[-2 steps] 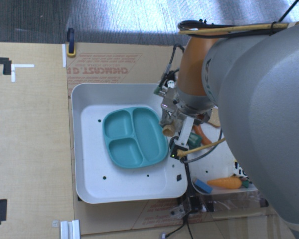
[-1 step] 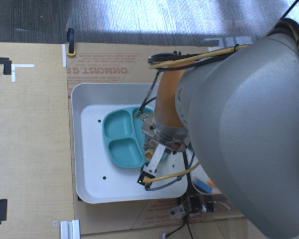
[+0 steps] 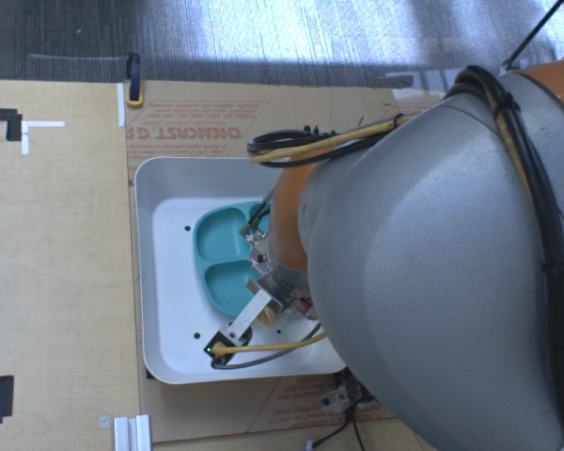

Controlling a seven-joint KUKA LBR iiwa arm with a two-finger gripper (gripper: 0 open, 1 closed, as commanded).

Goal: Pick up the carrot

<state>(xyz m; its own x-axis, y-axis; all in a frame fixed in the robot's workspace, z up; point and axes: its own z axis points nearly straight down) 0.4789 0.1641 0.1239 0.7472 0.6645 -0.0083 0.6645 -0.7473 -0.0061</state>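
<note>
**Arm low over the bin, claw state unclear**

You are looking down on 1 white bin (image 3: 169, 280) resting on a brown cardboard sheet (image 3: 197, 120), which lies on the pale bench (image 3: 56, 252). The grey arm (image 3: 432, 271) comes in from the right and covers the bin's right part. A strip of its orange band (image 3: 556, 68) shows at the upper right edge.

Inside the bin lies a teal plate (image 3: 221, 252) with 2 compartments, 1 above the other. Its right side is under the arm's wrist. The gripper (image 3: 259, 299) hangs low over the bin, at the plate's lower right edge. From this angle the wrist hides the claw, so you cannot tell whether it is apart, together or clamped on anything.

A pale bar (image 3: 244, 322) slants down and left from the wrist. It ends near the bin's front wall at a small green light (image 3: 210, 349). A yellow cable (image 3: 273, 346) runs from that spot back under the arm. A second yellow cable and a black loop (image 3: 282, 142) lie across the bin's far rim.

As for the carrot, a small reddish patch (image 3: 304, 304) shows at the arm's edge, just right of the gripper. You cannot tell whether that is it. Both compartments of the plate look bare where you can see them.

A small yellow and blue clamp (image 3: 133, 79) stands at the bench's far edge, well apart from the bin.
</note>
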